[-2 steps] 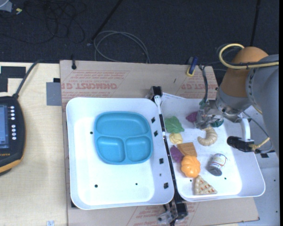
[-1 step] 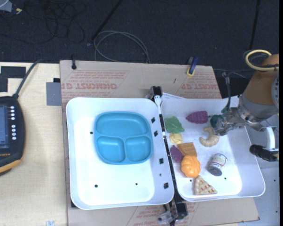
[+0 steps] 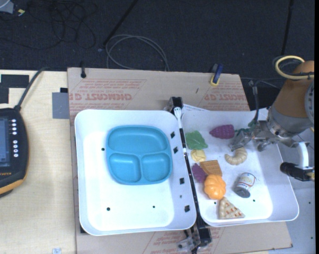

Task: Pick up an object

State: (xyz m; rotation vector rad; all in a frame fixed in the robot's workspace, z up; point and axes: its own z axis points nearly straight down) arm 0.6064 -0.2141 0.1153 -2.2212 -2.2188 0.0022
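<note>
My gripper (image 3: 243,138) hangs low over the upper right part of the right bin (image 3: 286,194), coming in from the right edge. Just below it lies a tan croissant (image 3: 236,156), and to its left a purple bunch of grapes (image 3: 222,131). Nothing shows as held. Further down in the same bin are a small can (image 3: 245,184) on its side, an orange pumpkin (image 3: 214,186), a pizza slice (image 3: 229,209), a brown bread piece (image 3: 211,168), a dark purple piece (image 3: 198,172), a yellow piece (image 3: 198,155) and a green leafy piece (image 3: 195,140).
The left bin (image 3: 96,205) holds a blue three-compartment tray (image 3: 138,155). A divider wall (image 3: 183,163) separates the two bins. A teach pendant (image 3: 3,147) lies on the bench at far left. Cables run along the dark floor behind.
</note>
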